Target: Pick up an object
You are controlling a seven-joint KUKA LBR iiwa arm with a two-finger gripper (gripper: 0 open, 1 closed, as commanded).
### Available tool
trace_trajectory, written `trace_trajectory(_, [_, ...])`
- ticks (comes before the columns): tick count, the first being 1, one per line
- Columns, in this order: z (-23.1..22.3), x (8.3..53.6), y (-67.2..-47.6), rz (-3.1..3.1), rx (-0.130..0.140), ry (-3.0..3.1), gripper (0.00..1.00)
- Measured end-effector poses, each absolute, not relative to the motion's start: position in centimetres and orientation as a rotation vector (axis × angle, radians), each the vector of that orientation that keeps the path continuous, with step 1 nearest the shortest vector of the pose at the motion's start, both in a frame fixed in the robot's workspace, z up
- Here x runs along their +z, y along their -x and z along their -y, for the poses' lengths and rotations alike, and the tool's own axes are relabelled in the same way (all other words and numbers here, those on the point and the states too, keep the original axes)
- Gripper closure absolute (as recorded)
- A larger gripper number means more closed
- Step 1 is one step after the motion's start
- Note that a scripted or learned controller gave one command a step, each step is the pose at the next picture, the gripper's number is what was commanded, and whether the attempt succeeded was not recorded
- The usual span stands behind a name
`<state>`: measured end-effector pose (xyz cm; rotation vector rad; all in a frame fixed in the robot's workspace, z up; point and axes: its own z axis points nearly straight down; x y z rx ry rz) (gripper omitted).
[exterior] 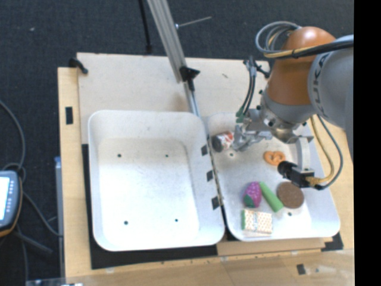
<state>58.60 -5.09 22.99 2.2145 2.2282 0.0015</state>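
Note:
My gripper (237, 143) hangs over the upper left part of the right bin (321, 219). Just to its left lies a small red and white object (223, 140), beside the fingers rather than clearly between them. Further right in the same bin rests an orange pretzel-like piece (274, 157). Lower down I see a purple knobbly object (253, 193), a green cylinder (272, 197), a brown disc (290, 195) and a patterned white block (257, 221).
The left bin (101, 130) sits beside the right one, their walls meeting near the middle. A slanted metal pole (169, 37) rises from behind the bins. Cables loop around the orange wrist band (294, 70). A pendant lies at the far left.

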Motion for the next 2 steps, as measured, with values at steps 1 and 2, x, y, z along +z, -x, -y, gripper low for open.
trace_trajectory(1, [-0.4, 24.3, -58.5, -2.229, 0.006, -2.212, 1.00])
trace_trajectory(2, [-5.4, 25.0, -59.2, -2.230, 0.004, -2.213, 1.00])
